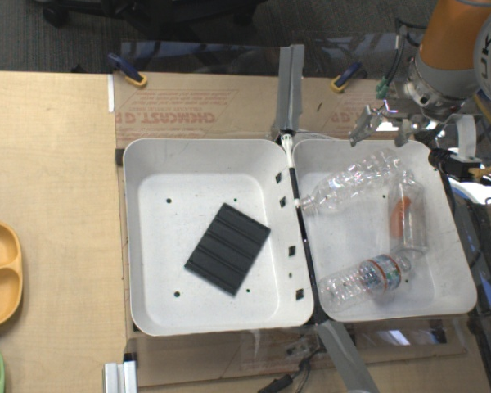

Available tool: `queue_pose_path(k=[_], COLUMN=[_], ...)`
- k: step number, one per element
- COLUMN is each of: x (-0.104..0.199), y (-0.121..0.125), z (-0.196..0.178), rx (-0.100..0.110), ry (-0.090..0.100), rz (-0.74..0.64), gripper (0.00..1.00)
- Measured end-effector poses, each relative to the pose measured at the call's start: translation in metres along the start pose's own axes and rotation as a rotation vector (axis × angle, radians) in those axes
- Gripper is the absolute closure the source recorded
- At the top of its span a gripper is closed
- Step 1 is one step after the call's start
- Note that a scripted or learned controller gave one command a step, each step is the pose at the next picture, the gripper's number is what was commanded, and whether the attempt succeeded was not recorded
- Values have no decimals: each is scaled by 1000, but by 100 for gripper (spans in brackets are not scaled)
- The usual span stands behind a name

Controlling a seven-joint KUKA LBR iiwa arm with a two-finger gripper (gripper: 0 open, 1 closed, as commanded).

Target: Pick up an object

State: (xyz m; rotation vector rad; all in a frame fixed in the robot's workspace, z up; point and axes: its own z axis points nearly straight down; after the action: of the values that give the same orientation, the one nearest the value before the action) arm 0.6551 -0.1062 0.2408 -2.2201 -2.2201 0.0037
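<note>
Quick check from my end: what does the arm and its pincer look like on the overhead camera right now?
The arm has an orange band above a grey wrist section, with dark lettering partly visible on the casing at the frame's right edge. Below it sits the pincer, built of silvery-grey metal with thin angled parts. A black cable or fitting runs beside the wrist on the right.

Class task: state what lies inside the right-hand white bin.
Inside the right bin: three clear plastic bottles, one with orange contents. Anything beneath them is covered.
</note>
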Motion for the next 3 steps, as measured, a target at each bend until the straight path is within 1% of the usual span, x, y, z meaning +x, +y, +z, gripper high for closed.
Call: queue_pose_path(k=[1,2,3], x=[-50,-100,-114], y=[-23,-68,-93], z=[78,129,144], rx=[1,-5,-13], ry=[0,-1,-2], rz=[-40,-195,-397], gripper=[0,0,0])
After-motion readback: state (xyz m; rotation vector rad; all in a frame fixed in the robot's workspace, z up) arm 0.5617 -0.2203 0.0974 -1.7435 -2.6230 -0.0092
